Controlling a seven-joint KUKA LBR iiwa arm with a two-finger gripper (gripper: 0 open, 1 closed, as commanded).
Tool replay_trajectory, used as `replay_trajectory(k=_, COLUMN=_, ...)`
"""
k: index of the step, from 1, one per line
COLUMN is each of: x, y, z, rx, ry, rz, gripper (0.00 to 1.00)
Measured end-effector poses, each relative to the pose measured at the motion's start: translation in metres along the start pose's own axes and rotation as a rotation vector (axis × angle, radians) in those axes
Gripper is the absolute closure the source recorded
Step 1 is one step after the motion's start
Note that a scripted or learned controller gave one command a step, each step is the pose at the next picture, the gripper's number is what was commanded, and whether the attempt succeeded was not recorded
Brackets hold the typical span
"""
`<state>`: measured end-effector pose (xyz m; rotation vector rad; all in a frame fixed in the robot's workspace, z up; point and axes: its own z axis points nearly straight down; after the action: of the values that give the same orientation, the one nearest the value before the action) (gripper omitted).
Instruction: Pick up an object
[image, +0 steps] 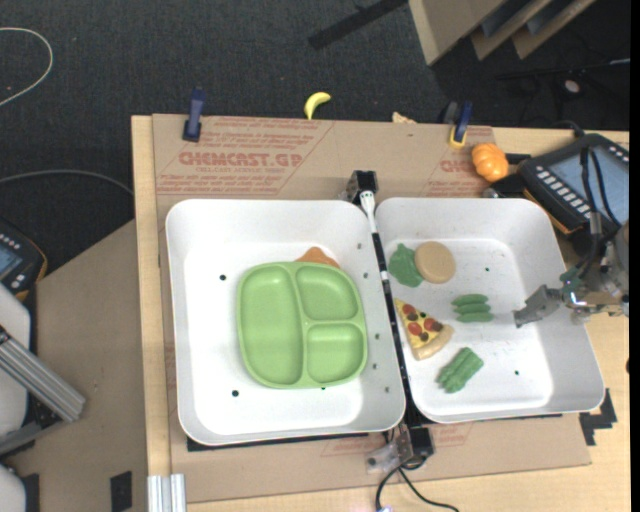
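Approach is the step in hand: the gripper (528, 312) hangs over the right edge of the right bin (520, 225), and nothing is between its parts. Whether the jaws are released or clenched I cannot tell, because they are small and dark.

Candidate objects lie toward the left side of this bin: a tan disc (435, 262) touching a green leafy piece (404, 266), a pizza slice (420, 328), a small green pod (471, 306) and a larger green pod (459, 369). The left bin (200, 240) carries a green divided plate (300, 324).

I judge the small green pod is nearest, so the next move is to travel left, centre above it, and descend.
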<state>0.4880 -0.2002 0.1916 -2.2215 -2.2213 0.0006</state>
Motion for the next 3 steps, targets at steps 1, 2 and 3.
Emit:
replay_trajectory(k=1, x=0.08, y=-0.007, z=-0.229, rx=-0.018, ry=-0.003, rz=-0.008, gripper=0.0)
replay_trajectory(k=2, x=0.131, y=-0.008, z=-0.352, rx=-0.02, ry=-0.001, rz=-0.007, gripper=0.0)
replay_trajectory(k=3, x=0.128, y=-0.008, z=-0.355, rx=-0.007, ry=-0.002, rz=-0.001, gripper=1.0)
